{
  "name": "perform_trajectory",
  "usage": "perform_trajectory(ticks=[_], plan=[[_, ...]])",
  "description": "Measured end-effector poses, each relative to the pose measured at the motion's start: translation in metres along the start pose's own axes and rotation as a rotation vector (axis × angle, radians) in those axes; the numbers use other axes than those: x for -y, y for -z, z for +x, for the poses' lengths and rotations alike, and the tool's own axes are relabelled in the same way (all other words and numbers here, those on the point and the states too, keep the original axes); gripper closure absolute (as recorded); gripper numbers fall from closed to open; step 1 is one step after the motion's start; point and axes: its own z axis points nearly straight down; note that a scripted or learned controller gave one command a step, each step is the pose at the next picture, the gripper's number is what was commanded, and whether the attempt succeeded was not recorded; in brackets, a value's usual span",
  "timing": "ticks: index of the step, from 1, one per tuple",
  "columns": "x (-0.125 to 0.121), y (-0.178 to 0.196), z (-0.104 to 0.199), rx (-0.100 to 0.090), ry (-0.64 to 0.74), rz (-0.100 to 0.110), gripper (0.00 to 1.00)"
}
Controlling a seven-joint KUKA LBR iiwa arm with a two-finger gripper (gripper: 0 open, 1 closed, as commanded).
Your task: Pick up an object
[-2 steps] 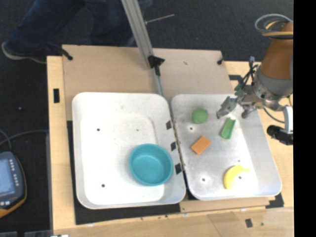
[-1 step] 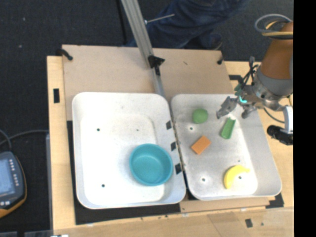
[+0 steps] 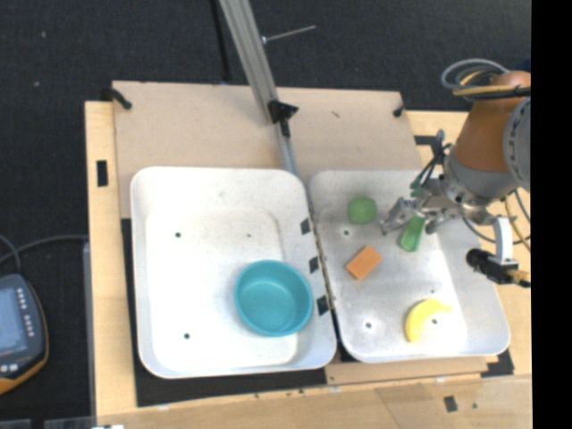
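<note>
A small green cylinder (image 3: 412,234) lies in the right bin (image 3: 474,329), directly beneath the gripper (image 3: 416,214). It appears to sit between the jaws, though whether they have closed on it I cannot tell. A clean grasp wants the jaws centred across its narrow width before lifting straight up. The fingertips blur into the arm.

Pale wooden surface (image 3: 105,239) on dark carpeted floor (image 3: 107,25)

A tan board (image 3: 214,128) covers the surface's far part. A slanted aluminium rail (image 3: 246,43) rises over it, and a handheld control pendant (image 3: 18,329) lies at the left edge with a cable.
</note>
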Motion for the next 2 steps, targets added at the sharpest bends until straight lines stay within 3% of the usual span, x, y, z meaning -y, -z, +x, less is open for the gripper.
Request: perform_trajectory(ticks=[1,2], plan=[[-0.001,-0.045,-0.002,0.004,-0.001,-0.009,0.00],[-0.003,-0.031,-0.003,0.004,-0.002,-0.017,1.00]])
